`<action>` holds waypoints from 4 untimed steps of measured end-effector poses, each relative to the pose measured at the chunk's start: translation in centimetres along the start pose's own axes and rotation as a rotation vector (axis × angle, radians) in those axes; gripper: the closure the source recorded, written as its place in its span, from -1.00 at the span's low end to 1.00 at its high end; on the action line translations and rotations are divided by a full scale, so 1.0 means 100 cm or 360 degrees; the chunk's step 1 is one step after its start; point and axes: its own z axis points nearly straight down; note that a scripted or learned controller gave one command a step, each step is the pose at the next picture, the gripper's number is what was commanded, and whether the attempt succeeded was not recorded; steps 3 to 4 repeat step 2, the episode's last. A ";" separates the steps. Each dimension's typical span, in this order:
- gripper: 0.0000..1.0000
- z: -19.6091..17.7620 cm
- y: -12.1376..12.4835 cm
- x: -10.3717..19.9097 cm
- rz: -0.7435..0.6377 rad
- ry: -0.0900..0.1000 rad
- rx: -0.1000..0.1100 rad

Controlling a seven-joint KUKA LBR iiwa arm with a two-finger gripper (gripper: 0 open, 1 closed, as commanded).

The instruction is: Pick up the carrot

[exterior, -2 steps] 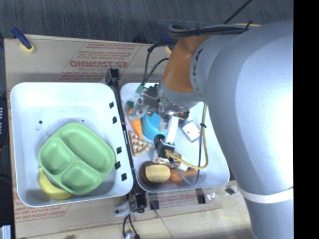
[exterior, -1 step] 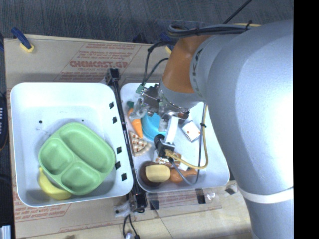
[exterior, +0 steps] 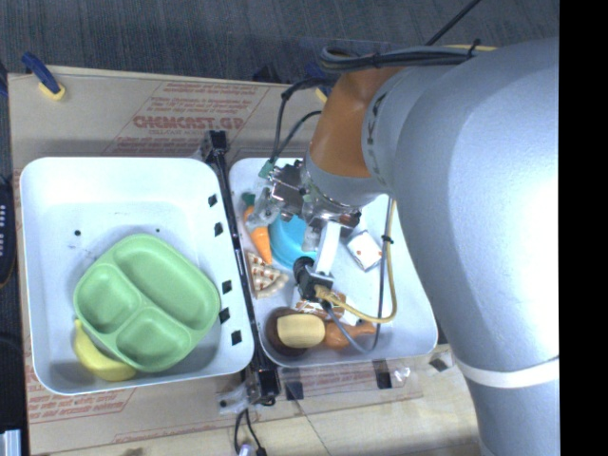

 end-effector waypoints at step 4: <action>1.00 -0.008 0.009 0.021 0.0240 -0.0007 0.0010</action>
